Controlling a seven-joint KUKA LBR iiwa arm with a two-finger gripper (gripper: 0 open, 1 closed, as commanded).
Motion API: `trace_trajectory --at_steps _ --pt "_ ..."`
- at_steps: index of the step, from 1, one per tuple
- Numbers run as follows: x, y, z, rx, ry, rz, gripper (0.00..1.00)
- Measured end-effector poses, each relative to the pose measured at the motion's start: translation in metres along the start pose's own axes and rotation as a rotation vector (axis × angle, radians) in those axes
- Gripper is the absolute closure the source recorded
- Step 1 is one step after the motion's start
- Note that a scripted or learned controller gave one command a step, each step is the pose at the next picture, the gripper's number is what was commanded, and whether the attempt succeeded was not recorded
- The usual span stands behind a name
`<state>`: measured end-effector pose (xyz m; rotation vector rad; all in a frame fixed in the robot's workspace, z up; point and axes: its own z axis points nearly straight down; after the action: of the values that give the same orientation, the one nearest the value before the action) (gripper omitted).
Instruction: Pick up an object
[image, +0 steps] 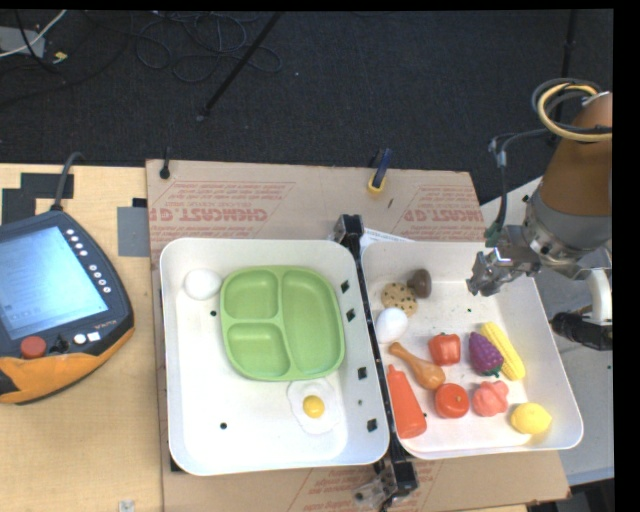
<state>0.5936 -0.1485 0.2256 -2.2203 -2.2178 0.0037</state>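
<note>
Here pincer (487, 272), grip unreadable, over right bin (560, 350) far rim; bare floor beneath.

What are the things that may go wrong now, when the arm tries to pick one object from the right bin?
1. The toys lie crowded: the purple grape bunch touches the corn, with the red pepper close by, so a grasp there may catch two items or push one aside.
2. The gripper hovers near the right bin's back wall, over bare floor, so closing here would likely grab nothing.
3. The egg is round and might slip out.
</note>
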Motion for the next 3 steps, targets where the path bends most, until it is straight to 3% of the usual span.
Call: trace_trajectory --at_steps 1,3 --pt "0.045 -0.012 0.008 0.006 0.002 -0.004 1.00" --pt "0.166 -0.014 0.003 0.006 0.001 -0.007 1.00"
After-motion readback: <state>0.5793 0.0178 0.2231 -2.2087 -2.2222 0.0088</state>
